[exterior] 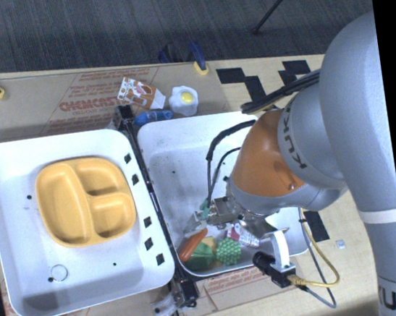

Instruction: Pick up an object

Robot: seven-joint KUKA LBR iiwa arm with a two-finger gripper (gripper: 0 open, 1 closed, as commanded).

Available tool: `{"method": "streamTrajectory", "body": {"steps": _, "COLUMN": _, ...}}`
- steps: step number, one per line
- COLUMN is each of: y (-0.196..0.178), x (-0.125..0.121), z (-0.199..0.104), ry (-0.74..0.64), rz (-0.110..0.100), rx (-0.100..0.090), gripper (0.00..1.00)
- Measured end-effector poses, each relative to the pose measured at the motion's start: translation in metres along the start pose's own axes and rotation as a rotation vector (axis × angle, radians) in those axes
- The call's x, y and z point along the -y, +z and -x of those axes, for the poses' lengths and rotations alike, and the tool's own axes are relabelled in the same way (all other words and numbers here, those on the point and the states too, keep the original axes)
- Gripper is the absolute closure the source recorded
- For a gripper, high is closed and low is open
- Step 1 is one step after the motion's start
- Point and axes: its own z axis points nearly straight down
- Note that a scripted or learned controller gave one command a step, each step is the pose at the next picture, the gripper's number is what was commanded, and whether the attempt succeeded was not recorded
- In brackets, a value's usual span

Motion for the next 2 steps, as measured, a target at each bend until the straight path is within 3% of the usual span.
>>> {"method": "streamTrajectory", "body": {"steps": 1, "y": -0.0097, "x": -0.0003, "z": -0.0004, "ry": -0.004, "rz": -0.002, "rx": -0.001, "gripper": 1.00}}
{"method": "streamTrajectory", "body": {"steps": 2, "y": -0.0097, "x": -0.0003, "z": -0.0005, "ry": -0.004, "rz": -0.002, "rx": -0.001, "gripper": 0.00}}
